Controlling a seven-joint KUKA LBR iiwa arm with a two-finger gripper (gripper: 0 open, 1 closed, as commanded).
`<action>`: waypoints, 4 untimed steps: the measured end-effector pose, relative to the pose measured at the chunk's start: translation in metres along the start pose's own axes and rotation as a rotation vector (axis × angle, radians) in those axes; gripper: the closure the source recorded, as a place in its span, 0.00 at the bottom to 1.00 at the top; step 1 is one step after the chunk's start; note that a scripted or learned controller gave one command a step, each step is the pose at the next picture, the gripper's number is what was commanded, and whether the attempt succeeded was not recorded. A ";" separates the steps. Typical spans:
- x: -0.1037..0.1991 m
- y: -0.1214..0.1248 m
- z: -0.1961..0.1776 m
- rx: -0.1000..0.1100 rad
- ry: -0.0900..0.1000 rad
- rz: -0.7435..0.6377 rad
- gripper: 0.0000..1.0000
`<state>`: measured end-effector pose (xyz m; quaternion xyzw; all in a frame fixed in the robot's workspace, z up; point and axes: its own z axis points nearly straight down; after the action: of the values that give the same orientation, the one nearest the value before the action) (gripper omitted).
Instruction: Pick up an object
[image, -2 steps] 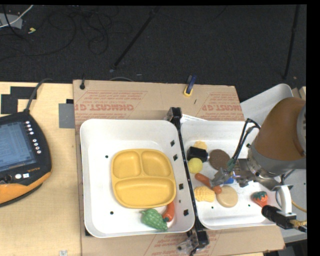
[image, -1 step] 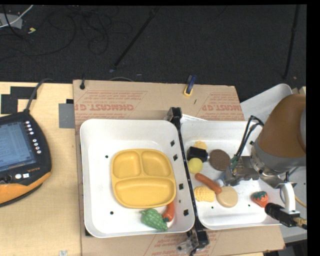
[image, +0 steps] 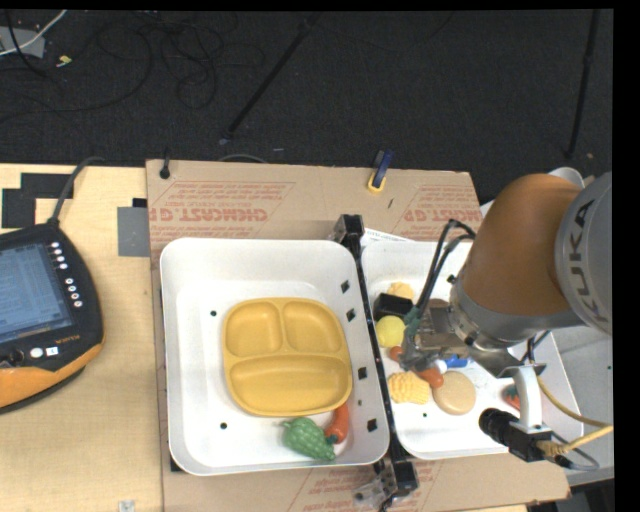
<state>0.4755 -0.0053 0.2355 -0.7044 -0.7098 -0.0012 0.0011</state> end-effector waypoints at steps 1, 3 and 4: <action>0.026 0.001 -0.045 -0.001 -0.002 0.005 1.00; 0.004 0.103 0.033 0.001 -0.005 0.005 1.00; -0.028 0.080 -0.092 -0.010 -0.004 0.009 1.00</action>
<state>0.5554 -0.0326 0.3269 -0.7077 -0.7065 -0.0033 -0.0040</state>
